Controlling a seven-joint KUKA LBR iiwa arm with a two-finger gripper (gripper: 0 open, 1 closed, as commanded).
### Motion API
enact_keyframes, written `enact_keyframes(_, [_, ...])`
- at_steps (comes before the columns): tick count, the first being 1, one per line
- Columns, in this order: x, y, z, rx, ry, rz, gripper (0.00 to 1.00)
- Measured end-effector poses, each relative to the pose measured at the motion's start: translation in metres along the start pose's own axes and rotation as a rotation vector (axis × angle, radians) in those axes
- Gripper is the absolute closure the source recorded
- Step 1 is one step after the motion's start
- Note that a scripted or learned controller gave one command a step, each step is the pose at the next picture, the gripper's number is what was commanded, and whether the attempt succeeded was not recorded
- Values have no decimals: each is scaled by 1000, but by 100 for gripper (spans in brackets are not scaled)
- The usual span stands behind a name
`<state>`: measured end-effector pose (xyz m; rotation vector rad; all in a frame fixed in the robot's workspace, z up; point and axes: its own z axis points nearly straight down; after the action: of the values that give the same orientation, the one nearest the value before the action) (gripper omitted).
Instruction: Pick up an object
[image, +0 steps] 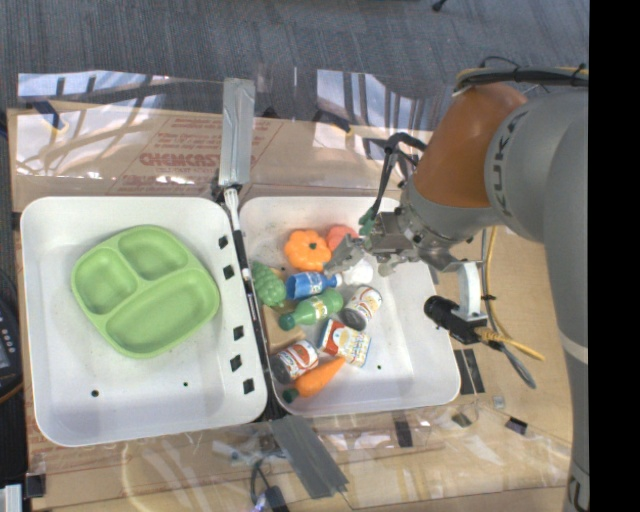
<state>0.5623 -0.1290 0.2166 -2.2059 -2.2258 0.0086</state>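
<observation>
The right bin (425, 365) holds a heap of toy groceries: an orange pumpkin (306, 250), a blue bottle (311, 285), a green bottle (309, 312), a green broccoli-like piece (268, 286), a small can (364, 303), a snack packet (348, 345), a red-labelled can (296, 359) and an orange carrot (320, 377). My gripper (368, 256) hangs low over the upper middle of this bin, right of the pumpkin and beside a red piece (339, 237). Nothing is visibly held between its fingers.
The left bin (45, 330) carries a green divided plate (146, 289). A black hinged divider (243, 300) runs between the bins. Cardboard and plastic film lie behind them, and cables and tape marks sit right of the right bin.
</observation>
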Motion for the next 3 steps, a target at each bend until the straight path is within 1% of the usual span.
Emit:
enact_keyframes(1, [34,13,44,1,-1,29,0])
enact_keyframes(2, [10,-48,112,-3,0,-25,0])
enact_keyframes(3, [-12,28,64,-5,-1,-27,0])
